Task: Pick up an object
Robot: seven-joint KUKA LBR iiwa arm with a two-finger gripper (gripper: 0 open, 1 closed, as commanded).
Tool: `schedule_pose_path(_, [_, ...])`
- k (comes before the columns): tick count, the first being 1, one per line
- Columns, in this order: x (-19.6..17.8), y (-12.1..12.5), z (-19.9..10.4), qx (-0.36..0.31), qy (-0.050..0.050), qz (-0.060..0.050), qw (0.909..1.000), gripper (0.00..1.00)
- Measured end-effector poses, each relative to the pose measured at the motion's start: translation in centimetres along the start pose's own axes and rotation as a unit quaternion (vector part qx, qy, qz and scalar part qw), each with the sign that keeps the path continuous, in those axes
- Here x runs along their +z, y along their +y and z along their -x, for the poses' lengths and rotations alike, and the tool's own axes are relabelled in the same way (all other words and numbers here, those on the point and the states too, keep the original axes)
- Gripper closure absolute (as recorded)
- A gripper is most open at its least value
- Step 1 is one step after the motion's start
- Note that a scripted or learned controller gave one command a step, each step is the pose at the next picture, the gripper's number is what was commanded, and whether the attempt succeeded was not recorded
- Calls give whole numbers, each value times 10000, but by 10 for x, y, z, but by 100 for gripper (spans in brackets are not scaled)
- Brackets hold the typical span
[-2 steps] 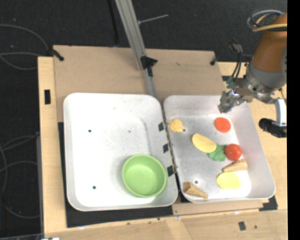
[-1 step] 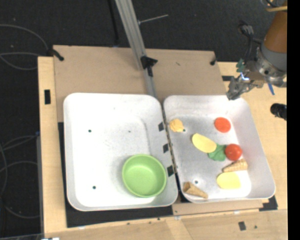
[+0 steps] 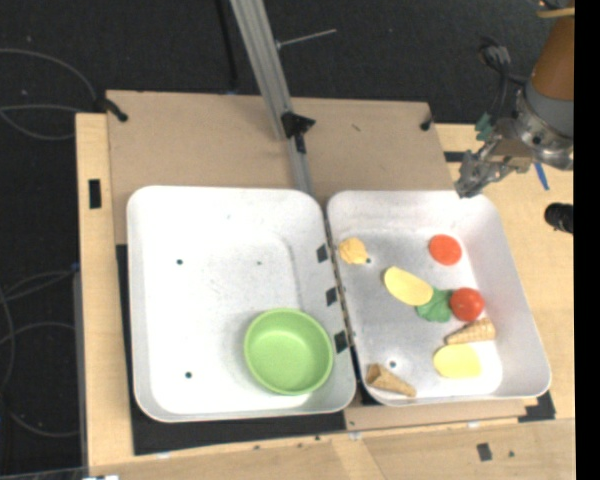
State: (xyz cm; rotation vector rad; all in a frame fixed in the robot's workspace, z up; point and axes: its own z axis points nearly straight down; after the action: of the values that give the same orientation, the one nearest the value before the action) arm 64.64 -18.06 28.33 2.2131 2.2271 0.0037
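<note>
Approach step, nothing grasped yet: the pincer hangs at the upper right, just past the far rim of the right bin, with nothing between its tips; how wide it stands I cannot tell at this size. The candidates to pick all lie in the right bin: an orange-red ball, a red ball, a yellow oval piece touching a green piece, a yellow block, a tan cone between the red ball and the block, a brown wedge near the front rim, and a small yellow-orange item by the divider. The left bin has a green bowl. Next move, as I judge it: swing in over the right bin, choose an isolated target such as the orange-red ball, closest to the pincer, then descend. The clustered pieces look harder to grip cleanly. No brands, labels or readable writing anywhere on the surface.
</note>
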Motion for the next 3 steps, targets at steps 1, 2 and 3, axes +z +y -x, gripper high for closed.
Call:
schedule_pose_path(1, [13, -17, -55, 4, -5, -17, 10000, 100])
schedule_pose_path(2, [27, -37, -101, 9, -6, -21, 10000, 100])
schedule_pose_path(3, [38, -48, -149, 5, -3, -17, 10000, 100])
